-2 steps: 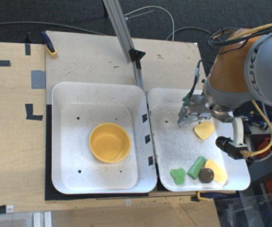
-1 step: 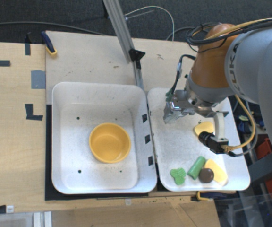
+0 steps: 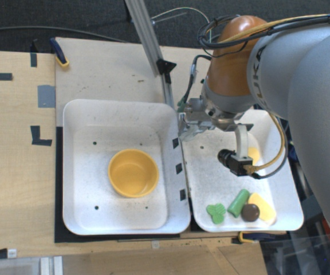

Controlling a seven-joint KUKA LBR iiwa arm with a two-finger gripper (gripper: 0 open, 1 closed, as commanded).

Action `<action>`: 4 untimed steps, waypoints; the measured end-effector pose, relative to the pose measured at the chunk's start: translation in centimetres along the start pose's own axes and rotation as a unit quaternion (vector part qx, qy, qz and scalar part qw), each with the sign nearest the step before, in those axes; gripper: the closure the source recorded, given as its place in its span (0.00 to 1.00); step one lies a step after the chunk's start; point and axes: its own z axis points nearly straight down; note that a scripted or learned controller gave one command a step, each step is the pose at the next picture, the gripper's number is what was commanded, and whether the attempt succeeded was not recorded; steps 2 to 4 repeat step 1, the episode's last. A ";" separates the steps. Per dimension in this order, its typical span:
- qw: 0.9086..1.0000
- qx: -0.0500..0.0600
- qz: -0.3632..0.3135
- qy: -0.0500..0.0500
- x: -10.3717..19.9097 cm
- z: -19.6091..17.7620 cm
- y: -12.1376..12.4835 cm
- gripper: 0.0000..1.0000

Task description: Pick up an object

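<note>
On pale wood bench (image 3: 16, 153), two white bins (image 3: 79, 119), yellow bowl (image 3: 133, 172)

Dark carpet (image 3: 67, 7) behind wooden bench (image 3: 16, 153)

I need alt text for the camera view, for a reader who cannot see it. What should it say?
A grey robot arm with an orange band reaches from the right over the right white bin, which holds a green cylinder, a green leafy piece, a brown ball and yellow pieces. The left bin holds a yellow bowl.
</note>
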 end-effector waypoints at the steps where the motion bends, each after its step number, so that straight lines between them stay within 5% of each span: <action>1: 1.000 0.001 0.000 -0.001 5.3 1.6 1.9 1.00; 4: 1.000 0.001 0.000 -0.001 5.3 1.6 1.9 1.00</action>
